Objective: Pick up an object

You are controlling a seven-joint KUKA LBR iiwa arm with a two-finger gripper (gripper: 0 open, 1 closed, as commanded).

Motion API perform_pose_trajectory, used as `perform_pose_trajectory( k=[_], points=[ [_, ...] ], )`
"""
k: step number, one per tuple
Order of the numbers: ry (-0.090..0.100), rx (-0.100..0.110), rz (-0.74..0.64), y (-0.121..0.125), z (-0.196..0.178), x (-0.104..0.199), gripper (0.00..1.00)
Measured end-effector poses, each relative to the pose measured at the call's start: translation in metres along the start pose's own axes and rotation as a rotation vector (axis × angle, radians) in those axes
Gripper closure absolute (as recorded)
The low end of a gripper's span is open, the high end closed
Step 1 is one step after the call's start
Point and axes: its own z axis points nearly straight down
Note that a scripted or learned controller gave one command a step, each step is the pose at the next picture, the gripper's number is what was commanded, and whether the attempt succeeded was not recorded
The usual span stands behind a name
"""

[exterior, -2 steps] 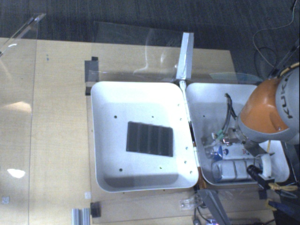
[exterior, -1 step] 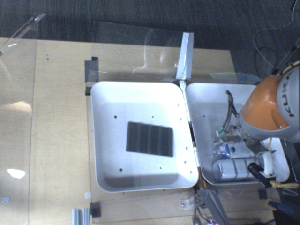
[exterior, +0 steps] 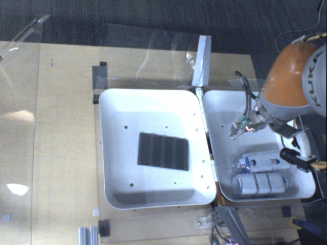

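1. We see the gripper (exterior: 244, 127) hanging over the upper half of the right bin (exterior: 220, 106), with the grey arm and its orange band (exterior: 286, 78) coming in from about 2 o'clock of that bin.

2. How its hand is set we cannot tell: the tip is small and blurred, so we make no claim of apart or together, and nothing can be made out in it.

3. The likely things to pick lie at 6 o'clock of the gripper, in the lower half of the same bin: a clear packet with blue marks (exterior: 257, 163), and just below it, touching or nearly so, a grey ridged pack (exterior: 259, 184) against the bin's lower wall.

4. The left bin (exterior: 110, 137) carries a dark ribbed pad (exterior: 163, 150) near its middle, well apart from the gripper, at about 9 o'clock of it.

5. We judge the task to be at an early stage: every object rests in a bin and none is lifted.

6. What is left, as we read it: bring the gripper toward 6 o'clock over one of the packs, descend, close on it, and raise it clear of the bin.
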Motion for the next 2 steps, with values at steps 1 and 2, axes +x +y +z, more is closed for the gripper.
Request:
perform_pose_trajectory(
  k=[1,2],
  points=[
    [0.000,0.001,0.000,0.000,0.000,0.000,0.00],
    [-0.005,-0.006,-0.082,-0.043,0.096,-0.025,0.00]
  ],
)
